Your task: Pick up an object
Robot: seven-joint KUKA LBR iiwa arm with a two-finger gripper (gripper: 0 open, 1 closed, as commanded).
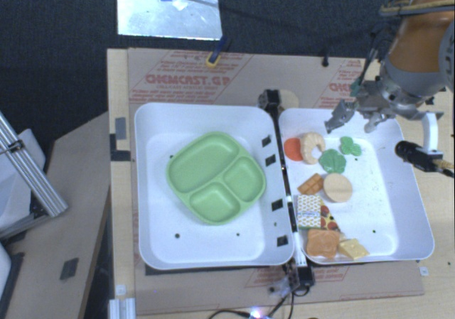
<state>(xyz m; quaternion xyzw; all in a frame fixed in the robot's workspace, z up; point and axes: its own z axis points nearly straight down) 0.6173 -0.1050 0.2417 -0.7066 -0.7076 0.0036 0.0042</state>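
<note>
one gripper (355, 118) above the far edge of the right bin (405, 190), fingers spread, holding nothing | step: approach, no object picked yet | toy foods along bin's left side, bread piece (311, 147) nearest | next: lower over one, close

Robot lab: cardboard-topped bench (178, 72), bins (153, 239)

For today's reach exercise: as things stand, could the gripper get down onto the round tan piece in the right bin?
Probably yes. The gripper hangs above the right bin's far end, and the round tan piece lies uncovered on top, though neighbours crowd its left side.
</note>
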